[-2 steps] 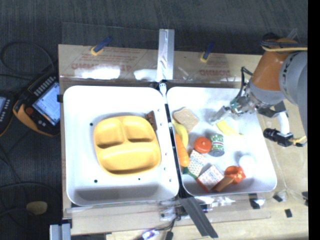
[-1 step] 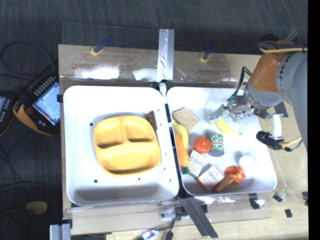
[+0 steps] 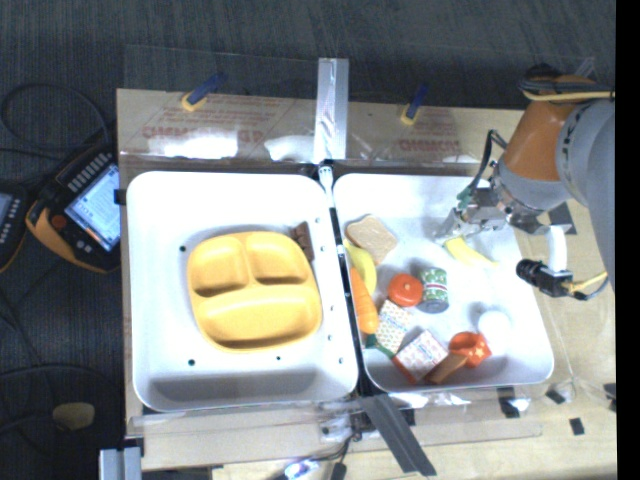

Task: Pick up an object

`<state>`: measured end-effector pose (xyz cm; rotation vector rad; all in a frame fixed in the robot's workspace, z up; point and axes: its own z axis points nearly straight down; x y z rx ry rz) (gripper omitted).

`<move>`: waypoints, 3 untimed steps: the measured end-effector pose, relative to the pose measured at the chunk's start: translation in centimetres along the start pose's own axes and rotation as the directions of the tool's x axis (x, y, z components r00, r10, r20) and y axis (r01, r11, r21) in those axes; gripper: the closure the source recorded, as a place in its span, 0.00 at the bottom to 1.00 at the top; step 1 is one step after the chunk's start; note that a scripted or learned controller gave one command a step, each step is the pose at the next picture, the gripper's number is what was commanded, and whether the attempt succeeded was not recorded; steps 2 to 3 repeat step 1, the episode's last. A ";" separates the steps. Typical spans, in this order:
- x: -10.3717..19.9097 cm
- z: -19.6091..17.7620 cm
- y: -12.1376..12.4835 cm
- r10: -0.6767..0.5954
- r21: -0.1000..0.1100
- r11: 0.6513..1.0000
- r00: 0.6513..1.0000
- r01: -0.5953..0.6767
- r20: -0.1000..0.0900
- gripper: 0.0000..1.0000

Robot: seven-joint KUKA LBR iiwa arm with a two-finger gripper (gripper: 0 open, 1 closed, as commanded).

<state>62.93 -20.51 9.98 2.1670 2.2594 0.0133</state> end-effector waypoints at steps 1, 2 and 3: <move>8.4 -8.1 4.4 -0.055 0.014 0.998 0.998 0.055 -0.002 1.00; 8.4 -8.1 4.4 -0.055 0.014 0.998 0.998 0.055 -0.002 1.00; 8.4 -8.1 4.4 -0.055 0.014 0.998 0.998 0.055 -0.002 1.00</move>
